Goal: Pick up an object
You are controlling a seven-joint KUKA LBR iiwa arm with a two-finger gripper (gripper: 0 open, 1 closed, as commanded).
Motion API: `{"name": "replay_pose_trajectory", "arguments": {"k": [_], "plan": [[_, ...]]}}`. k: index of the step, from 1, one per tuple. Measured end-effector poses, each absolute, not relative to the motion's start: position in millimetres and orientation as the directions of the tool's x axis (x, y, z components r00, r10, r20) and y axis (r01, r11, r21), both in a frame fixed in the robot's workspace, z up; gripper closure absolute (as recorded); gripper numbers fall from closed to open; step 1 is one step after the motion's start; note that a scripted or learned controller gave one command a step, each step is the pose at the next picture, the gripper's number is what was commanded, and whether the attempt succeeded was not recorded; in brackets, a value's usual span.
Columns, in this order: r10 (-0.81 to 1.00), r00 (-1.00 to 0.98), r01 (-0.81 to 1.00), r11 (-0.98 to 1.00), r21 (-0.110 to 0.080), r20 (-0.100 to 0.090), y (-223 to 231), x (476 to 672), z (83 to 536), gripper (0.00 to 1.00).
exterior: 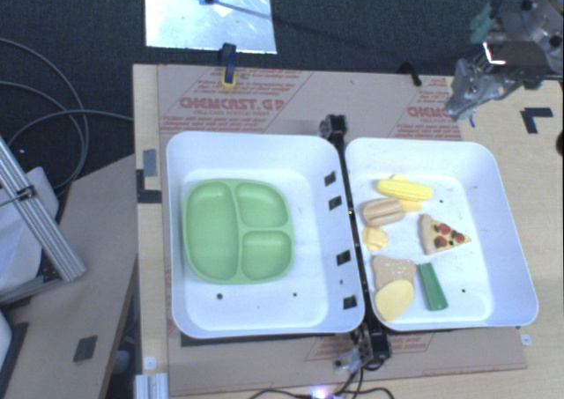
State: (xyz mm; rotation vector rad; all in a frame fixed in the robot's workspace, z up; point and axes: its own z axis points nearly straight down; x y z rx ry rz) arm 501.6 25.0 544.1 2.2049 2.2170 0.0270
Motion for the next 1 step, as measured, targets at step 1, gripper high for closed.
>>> {"name": "replay_pose_trajectory", "arguments": {"k": [1], "plan": [[1.000,-0.014,1.000,0.014,-0.014,0.000,127.4,484.3,387.4,1.00]]}}
